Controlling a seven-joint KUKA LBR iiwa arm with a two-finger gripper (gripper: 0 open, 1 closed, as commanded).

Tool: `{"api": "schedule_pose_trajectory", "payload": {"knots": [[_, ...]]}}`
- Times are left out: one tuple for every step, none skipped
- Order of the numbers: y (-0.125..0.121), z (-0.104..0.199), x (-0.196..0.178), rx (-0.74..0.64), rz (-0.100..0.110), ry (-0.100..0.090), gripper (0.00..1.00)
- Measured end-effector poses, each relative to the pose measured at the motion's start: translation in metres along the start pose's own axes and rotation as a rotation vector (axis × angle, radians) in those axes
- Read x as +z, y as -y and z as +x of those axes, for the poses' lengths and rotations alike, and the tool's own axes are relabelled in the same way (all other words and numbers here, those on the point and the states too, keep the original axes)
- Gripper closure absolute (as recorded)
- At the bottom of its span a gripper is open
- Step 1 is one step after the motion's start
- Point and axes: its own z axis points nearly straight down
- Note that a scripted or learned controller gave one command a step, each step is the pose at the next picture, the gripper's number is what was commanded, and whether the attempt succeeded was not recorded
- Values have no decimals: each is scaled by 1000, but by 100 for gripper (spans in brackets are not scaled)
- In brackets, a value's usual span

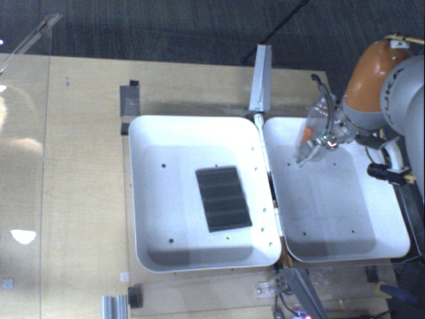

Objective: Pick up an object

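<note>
Near edge of the light wooden bench: some clear plastic and cable clutter sits just below the gap between the 2 bins; the shallow white left bin holds 1 dark grey ribbed rectangular pad, lying flat and slightly rotated, roughly in the middle of that bin floor, well apart from all walls; the shallow white right bin sits just beside it, rims touching along the centre seam. Further back, the two-finger gripper hangs over the upper left part of the right bin, tips pointing down-left toward the floor, near the back wall; a small orange object shows right at the gripper, against the fingers, but whether it is pinched between them cannot be made out, and finger spread is too blurred to tell. Grey arm with orange band enters from the right, above the right bin's far corner. Beyond the bins, a grey metal upright post stands at the seam; dark carpet behind the bench.
</note>
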Motion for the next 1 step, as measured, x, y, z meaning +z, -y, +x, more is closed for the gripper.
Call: {"api": "schedule_pose_trajectory", "payload": {"knots": [[1,0,-9,-1,4,-2,100]]}}
